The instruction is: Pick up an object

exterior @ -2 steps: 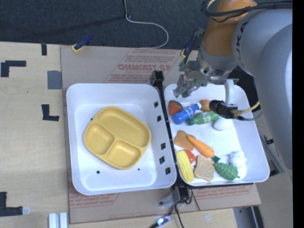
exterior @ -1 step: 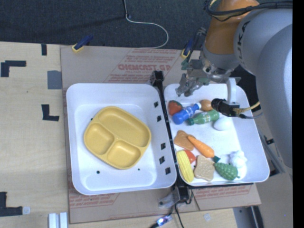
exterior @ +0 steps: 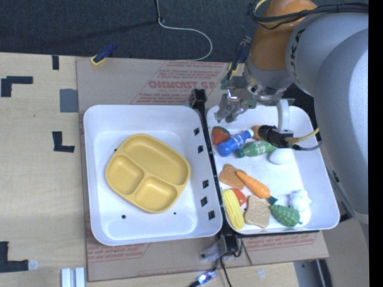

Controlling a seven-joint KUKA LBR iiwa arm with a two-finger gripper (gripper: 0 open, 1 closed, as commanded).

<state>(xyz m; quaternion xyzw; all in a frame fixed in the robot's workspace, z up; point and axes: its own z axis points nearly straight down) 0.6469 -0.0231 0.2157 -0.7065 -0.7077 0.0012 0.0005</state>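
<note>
Yellow plate [exterior: 147, 173], orange carrot [exterior: 254, 185], blue bottle [exterior: 233, 143]

Two white bins [exterior: 96, 160], one yellow tray [exterior: 148, 172], one carrot [exterior: 254, 185].

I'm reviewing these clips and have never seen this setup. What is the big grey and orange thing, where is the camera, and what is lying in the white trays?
The grey machine with the orange band is a robot arm reaching in from the right; its tool hangs over the far end of the right bin. I see nothing between its fingers. One fixed camera looks down at a slant on both bins. The left bin holds a yellow divided plate. The right bin holds toy food: a blue bottle, a carrot, a corn cob, a slice of bread and more.
</note>
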